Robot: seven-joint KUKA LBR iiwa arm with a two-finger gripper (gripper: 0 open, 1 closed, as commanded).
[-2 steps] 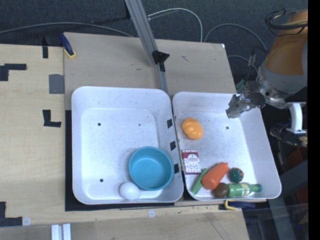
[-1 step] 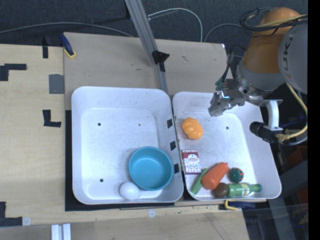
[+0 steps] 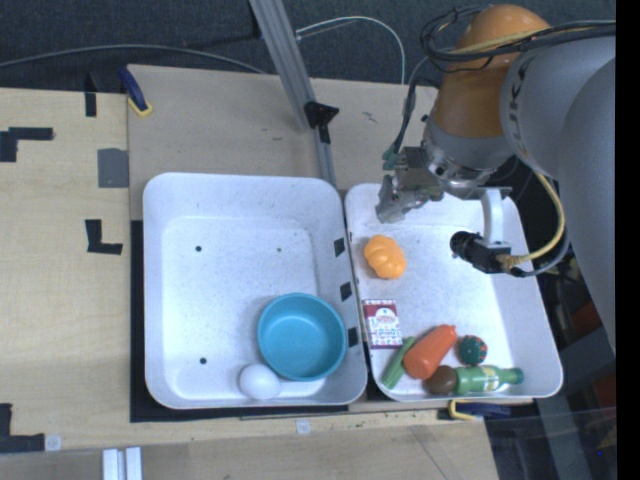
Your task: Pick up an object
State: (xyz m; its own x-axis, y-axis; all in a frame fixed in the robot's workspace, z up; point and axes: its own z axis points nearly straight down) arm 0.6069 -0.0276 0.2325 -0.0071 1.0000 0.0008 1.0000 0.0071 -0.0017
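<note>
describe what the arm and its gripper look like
The arm is bulky and rounded, light grey, with a glossy orange band above the wrist. Thin dark cables loop over the orange section, and a black-and-yellow cable curves down beside it to a small black fitting. The gripper is a compact grey metal unit, darker than the arm, with exposed mechanical parts.

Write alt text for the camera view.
A grey robot arm's pincer hangs at the right bin's far edge, just above an orange toy. Nearer lie a carrot and green bottle; the left bin has a blue bowl.
</note>
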